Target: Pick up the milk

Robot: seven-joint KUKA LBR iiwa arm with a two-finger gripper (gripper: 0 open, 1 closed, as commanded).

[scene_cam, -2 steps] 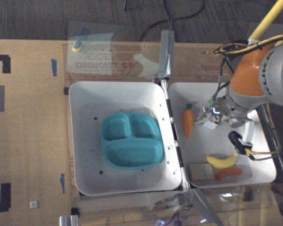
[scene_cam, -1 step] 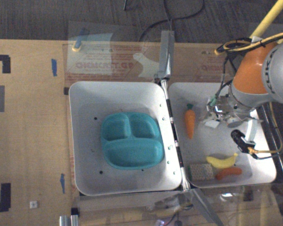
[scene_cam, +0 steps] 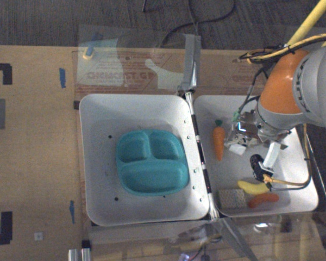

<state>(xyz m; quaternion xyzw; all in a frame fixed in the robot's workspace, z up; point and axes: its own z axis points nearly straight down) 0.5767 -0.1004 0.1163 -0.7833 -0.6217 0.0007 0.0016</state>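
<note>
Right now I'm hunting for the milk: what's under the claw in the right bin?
A small white item shows beside the carrot, under the claw. It may be the milk; the arm covers whatever lies beyond it.

The arm (scene_cam: 309,86) is grey with a broad orange band. Dark lettering runs along its side. Black and yellow cables trail off it.

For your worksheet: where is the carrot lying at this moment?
The carrot lies in the right bin, near its left wall, just left of the gripper and up-left of the banana.
</note>
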